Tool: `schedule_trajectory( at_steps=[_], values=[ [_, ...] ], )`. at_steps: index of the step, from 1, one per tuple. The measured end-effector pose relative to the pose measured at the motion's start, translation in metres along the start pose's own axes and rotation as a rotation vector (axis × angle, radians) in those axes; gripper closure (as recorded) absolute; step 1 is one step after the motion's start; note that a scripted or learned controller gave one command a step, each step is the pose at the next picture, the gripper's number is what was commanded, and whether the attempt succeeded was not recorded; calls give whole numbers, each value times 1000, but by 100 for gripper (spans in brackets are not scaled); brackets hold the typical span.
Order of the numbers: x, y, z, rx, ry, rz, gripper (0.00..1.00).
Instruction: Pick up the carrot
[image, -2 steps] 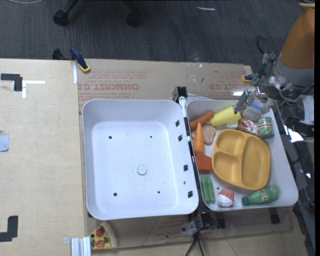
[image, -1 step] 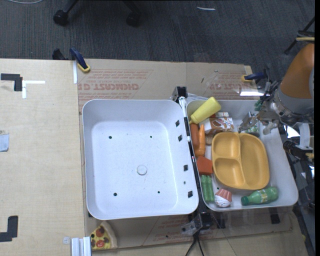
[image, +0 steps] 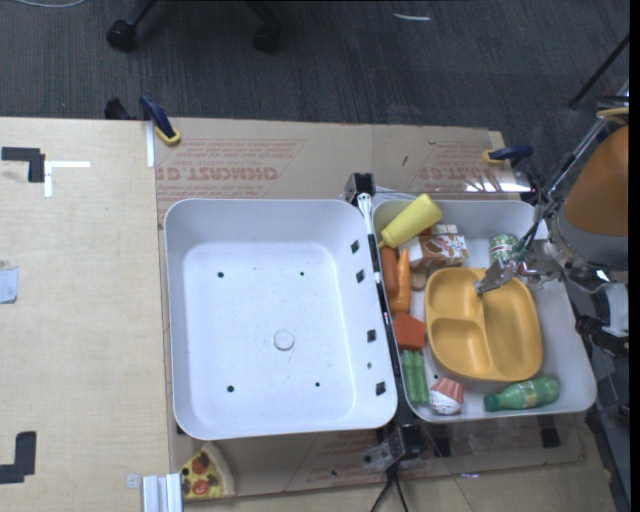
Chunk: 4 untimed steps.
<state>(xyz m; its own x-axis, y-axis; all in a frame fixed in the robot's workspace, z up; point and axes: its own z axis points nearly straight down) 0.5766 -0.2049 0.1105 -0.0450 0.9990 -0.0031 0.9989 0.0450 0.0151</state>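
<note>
from above, i see two white bins side by side on the bench. the left bin (image: 200, 250) has only a small round disc (image: 284, 341) near its middle. the right bin (image: 575, 340) is full of toy food. the carrot (image: 397, 278) lies along the left wall of this bin, a long orange piece pointing up and down in the view, just under the yellow corn (image: 410, 221) which is tilted at the top left corner. below the carrot there is a darker orange-red block (image: 408, 330), and below that a green vegetable (image: 414, 375), also close to the left wall. a yellow divided plate (image: 500, 340) takes the middle of the bin. a brown box (image: 441, 247) is between the corn and the plate, and a green can (image: 503, 246) is near the top edge of the plate. a green bottle (image: 521, 394) lies on its side at the bottom right, and a small red and white item (image: 446, 396) is next to the green vegetable. the gripper (image: 490, 283) comes in from the right and its tip is over the upper rim of the yellow plate, well apart from the carrot. i cannot tell how the gripper is set, it is too small and dark. a slice of pizza toy (image: 203, 474) lies on the cardboard below the left bin.
</note>
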Motion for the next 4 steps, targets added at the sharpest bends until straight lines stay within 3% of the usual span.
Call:
schedule_trajectory(
  at_steps=[1,2,3,4],
  values=[
    [-2,4,13,-1,1,-98,0],
    [-2,5,5,-3,1,-95,100],
    [32,-39,13,0,-6,248,100],
    [99,-60,13,4,-18,408,100]
  ],
)
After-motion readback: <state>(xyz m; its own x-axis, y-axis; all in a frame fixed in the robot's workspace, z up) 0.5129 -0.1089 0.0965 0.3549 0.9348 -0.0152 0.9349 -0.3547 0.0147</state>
